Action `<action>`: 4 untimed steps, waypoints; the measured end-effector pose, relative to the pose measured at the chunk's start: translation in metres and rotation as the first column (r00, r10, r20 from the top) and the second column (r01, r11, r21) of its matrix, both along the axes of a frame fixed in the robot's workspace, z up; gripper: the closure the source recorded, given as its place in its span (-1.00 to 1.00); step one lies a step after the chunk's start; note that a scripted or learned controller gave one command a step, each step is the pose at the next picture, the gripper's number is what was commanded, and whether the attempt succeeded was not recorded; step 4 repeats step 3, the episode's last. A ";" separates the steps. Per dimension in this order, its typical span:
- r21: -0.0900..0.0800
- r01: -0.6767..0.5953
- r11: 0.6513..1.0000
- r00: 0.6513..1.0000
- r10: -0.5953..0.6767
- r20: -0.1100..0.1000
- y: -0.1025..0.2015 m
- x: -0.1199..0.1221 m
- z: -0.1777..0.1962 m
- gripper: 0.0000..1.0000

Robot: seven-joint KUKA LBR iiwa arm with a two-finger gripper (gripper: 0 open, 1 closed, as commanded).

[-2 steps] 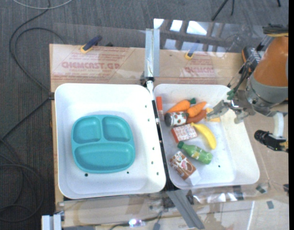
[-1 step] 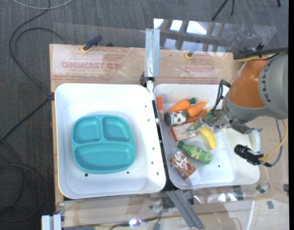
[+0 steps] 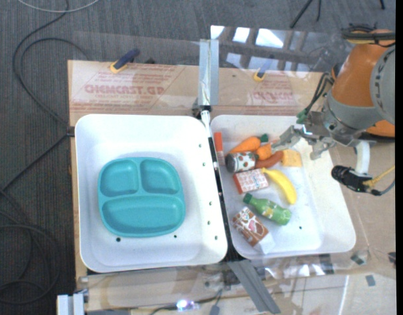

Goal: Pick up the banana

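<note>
Clutter is my main worry. My gripper (image 3: pixel 305 136) hangs over the upper right of the right bin (image 3: pixel 333 231), fingers spread apart with nothing between them, and the banana (image 3: pixel 283 184) lies toward 7 o'clock from me, near the bin's middle. It is hemmed in: a small red-and-white box (image 3: pixel 251 179) sits just beside it at 9 o'clock, a green bottle (image 3: pixel 268 210) lies close at 7 o'clock, an orange block (image 3: pixel 291 158) sits at its upper end, and carrots (image 3: pixel 249 144) with a can (image 3: pixel 241 162) crowd 10 o'clock. If I descend off-centre, I judge 1 finger could land on the box or the bottle and I would close on the wrong thing, or nudge the banana aside. Its curve also looks likely to slip from a grip across the ends.

The banana itself is plain yellow, short and gently bowed, lying flat from 11 to 5 o'clock. The left bin (image 3: pixel 90 136) holds a teal plate (image 3: pixel 142 197), well apart from all this.
</note>
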State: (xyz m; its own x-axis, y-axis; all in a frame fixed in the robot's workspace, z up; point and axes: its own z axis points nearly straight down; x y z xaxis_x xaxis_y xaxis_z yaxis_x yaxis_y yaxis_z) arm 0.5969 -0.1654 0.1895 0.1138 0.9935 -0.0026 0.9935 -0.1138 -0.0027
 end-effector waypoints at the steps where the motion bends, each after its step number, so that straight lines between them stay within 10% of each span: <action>1: -0.003 -0.159 0.987 0.987 0.159 0.017 -0.005 -0.024 -0.088 -1.00; 2: 0.003 -0.160 0.987 0.987 0.160 0.016 -0.002 -0.024 -0.080 1.00; 3: 0.000 0.083 0.997 0.997 -0.083 -0.001 0.043 0.009 0.009 1.00; 4: 0.000 0.083 0.997 0.997 -0.083 -0.001 0.043 0.009 0.009 1.00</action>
